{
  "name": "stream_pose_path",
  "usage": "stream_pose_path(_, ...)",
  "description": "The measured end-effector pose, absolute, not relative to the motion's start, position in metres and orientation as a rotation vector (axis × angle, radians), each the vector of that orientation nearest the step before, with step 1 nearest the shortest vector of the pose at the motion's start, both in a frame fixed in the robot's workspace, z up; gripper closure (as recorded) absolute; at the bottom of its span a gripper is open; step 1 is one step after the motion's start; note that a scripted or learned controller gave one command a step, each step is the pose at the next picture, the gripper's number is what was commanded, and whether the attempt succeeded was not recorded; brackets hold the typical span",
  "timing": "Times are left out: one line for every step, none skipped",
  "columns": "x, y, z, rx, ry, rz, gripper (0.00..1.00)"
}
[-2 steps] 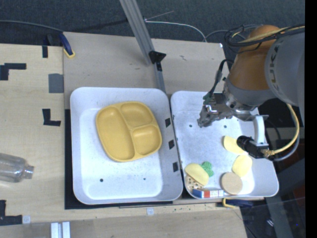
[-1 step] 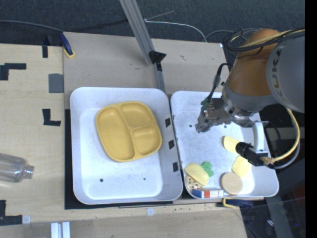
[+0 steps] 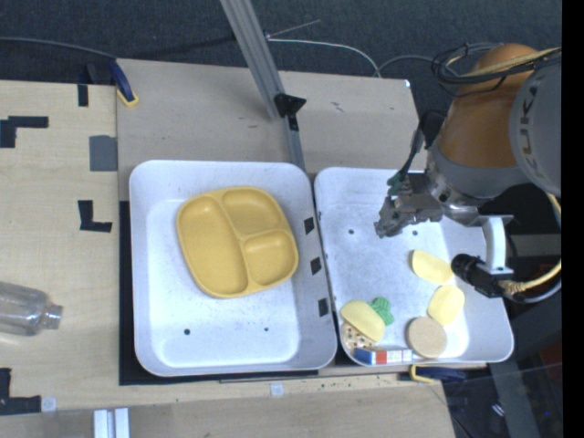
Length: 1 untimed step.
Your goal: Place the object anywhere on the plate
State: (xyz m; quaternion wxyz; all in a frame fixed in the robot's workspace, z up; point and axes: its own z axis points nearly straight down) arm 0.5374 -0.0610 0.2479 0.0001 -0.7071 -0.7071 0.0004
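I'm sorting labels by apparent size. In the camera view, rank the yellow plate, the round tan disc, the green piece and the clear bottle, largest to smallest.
1. Yellow plate, by far.
2. Clear bottle, cut off by the frame edge, so unsure.
3. Round tan disc.
4. Green piece, partly hidden by a yellow item.

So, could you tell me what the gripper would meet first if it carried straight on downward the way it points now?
Probably the bare floor of the right bin: the gripper hangs over an open patch, apart from the yellow pieces nearer the camera, though depth is uncertain.
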Motion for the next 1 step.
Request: stream_pose_path(0.4973,-0.0573,0.2082,-2.217,-2.217,0.009,1.0)
